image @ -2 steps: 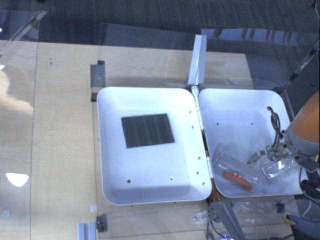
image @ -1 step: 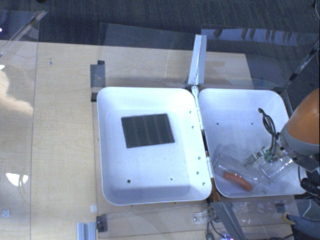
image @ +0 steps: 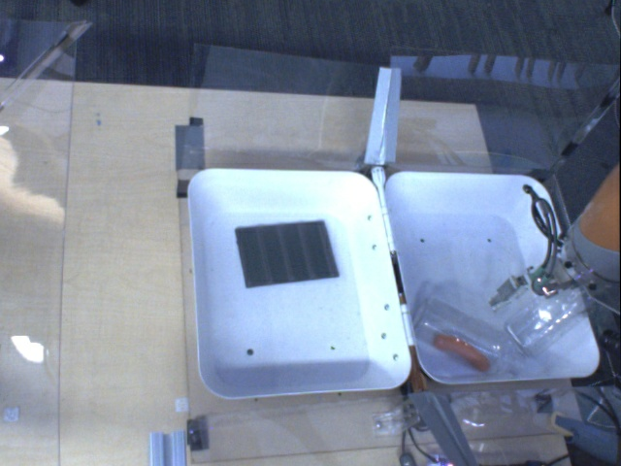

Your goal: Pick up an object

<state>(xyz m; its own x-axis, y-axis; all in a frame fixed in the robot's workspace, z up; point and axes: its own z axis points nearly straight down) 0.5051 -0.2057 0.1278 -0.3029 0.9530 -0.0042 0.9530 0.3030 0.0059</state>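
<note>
Nearest to us, low in the right bin point(image: 456, 194), lies a clear plastic piece with an orange-red rod point(image: 460, 349) inside it, resting on the bin floor toward the front wall. We take this as the likeliest thing to pick up. Just beside it, to the right, a second clear crumpled piece point(image: 545, 320) sits under the gripper point(image: 532, 286), which hangs at the bin's right side; whether it is clenched or released we cannot tell, and nothing shows plainly between them. We judge the step to be the approach or the grasp attempt itself. Next calls for a firm closure and a straight lift. The left bin point(image: 209, 260) carries a dark ribbed pad point(image: 287, 252), well apart, on the pale wooden surface point(image: 116, 260).
</note>
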